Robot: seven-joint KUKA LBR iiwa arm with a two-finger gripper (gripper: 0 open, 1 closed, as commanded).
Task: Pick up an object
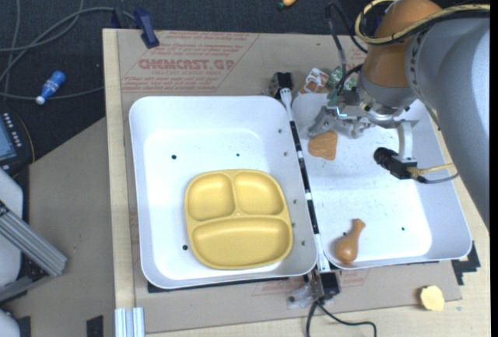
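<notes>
You saw the gripper low in the right bin, apparently clenched on the tan lump, lift remaining.

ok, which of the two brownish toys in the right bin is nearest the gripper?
The flat tan piece, right below the gripper at the bin's far left. The drumstick-shaped one lies at the near edge.

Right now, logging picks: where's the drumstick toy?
The drumstick toy lies in the right bin, near its front left corner, beside the divided yellow plate next door.
</notes>
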